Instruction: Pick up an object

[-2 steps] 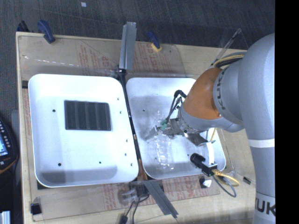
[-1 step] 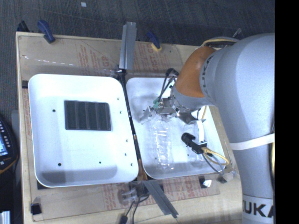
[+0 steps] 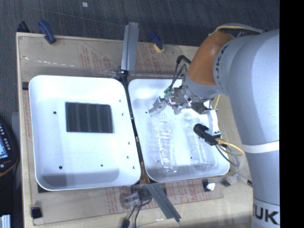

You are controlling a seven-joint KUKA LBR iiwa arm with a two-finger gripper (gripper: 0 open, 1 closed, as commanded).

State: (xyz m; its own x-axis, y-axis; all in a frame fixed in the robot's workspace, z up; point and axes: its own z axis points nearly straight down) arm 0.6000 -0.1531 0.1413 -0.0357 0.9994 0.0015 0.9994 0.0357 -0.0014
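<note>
Two clear plastic bottles are seen lying flat in the right bin (image 3: 142,91), side by side and lengthwise: the left bottle (image 3: 164,144) and the right bottle (image 3: 199,148), the latter partly crossed by a black cable fitting. The claw (image 3: 164,101) is poised over the far end of that bin, just above the neck end of the left bottle; whether it is released or clenched cannot be told from this slant, and nothing is seen gripped in it.

Both bottles are judged to be light, thin-walled and empty-looking, so they would likely dent under pressure and slide on the smooth white plastic. A hold across the middle of the body, or at the stiffer neck, is judged the safest.

No label can be read on either bottle. On the arm (image 3: 259,103), part of the maker's name, "KUK", is visible at the lower right. The left bin (image 3: 42,94) carries only a dark ribbed panel (image 3: 89,117).
</note>
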